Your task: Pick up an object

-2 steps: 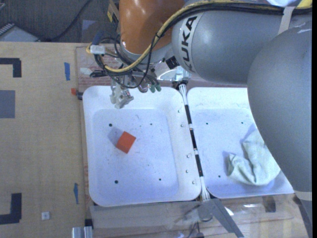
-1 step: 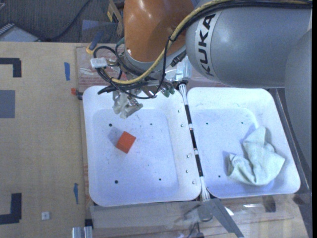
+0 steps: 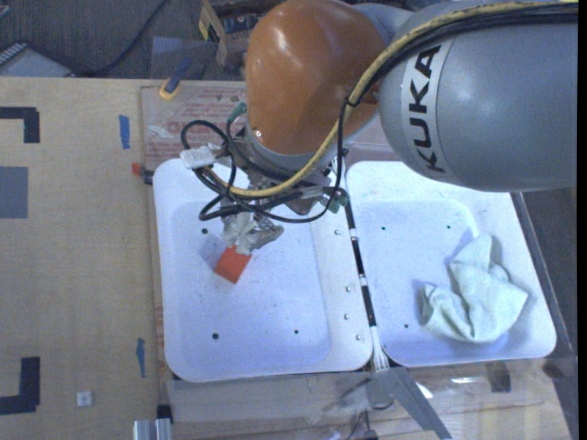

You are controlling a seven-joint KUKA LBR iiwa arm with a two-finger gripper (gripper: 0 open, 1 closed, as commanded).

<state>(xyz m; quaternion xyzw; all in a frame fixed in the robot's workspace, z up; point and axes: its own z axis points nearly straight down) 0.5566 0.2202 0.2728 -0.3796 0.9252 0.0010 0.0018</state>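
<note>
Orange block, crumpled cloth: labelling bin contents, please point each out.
orange block (image 3: 232,265), camera view, its top face, in the left bin.
crumpled cloth (image 3: 472,289), camera view, its middle folds, in the right bin.

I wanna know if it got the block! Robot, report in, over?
Gripper low in left white bin, right at small orange-red block; grasp unconfirmed. Crumpled pale cloth in right white bin, not in the way.

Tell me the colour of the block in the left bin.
Orange-red; the block shows best in the camera view, just below the gripper.
</note>
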